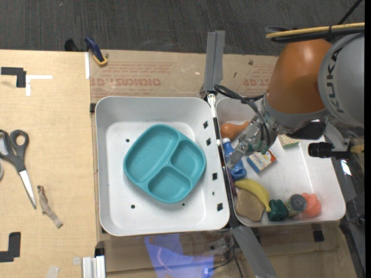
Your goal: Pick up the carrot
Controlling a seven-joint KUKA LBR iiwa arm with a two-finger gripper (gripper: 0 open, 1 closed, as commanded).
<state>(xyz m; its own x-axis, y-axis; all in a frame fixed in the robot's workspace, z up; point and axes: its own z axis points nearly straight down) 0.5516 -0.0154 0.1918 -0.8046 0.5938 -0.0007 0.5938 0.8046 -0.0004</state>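
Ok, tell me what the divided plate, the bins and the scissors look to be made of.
Divided plate: likely plastic, uniform teal with a smooth, slightly matte surface and moulded compartments. Bins: probably thin moulded plastic, white, with rounded corners and soft sheen. Scissors: metal blades with a bright grey glint; the grey handles look like plastic, though that is less certain.

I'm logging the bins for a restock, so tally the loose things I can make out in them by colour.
Teal: 1, the divided plate in the left bin
Orange: 1, the carrot in the right bin
Yellow: 1, the banana
Tan: 1, the bread slice
Green: 1, the green toy
Total: 5
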